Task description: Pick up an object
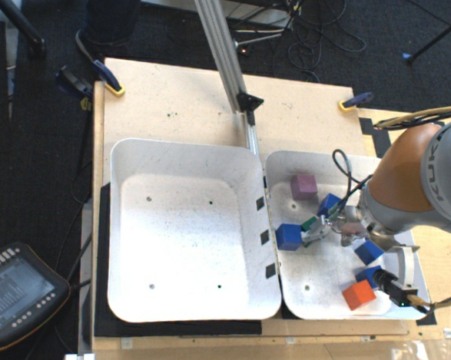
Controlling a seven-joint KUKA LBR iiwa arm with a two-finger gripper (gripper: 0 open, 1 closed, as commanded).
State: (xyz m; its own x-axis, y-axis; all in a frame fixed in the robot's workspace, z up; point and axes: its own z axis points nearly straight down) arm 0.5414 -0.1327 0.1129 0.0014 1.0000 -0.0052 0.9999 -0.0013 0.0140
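In the right bin [310, 297] lie several small blocks. A blue cube [288, 237] sits by the bin's left wall, and a purple cube [303, 186] lies further back. Another blue block [330, 203] is just behind the wrist, a third blue block [369, 252] lies under the arm, and an orange-red cube [358, 295] sits near the front right. My gripper [314, 230] is low in the bin, its tip just right of the blue cube. A small green piece [309, 223] shows at the tip. I cannot make out whether anything is held.
The left bin [123, 207] adjoins the right one along a shared wall [265, 217]. A slanted metal pole [223, 52] ends at the back of the bins. Yellow clamps [112, 89] [350, 104] sit on the board's far corners. A cable loops near the wrist [342, 168].
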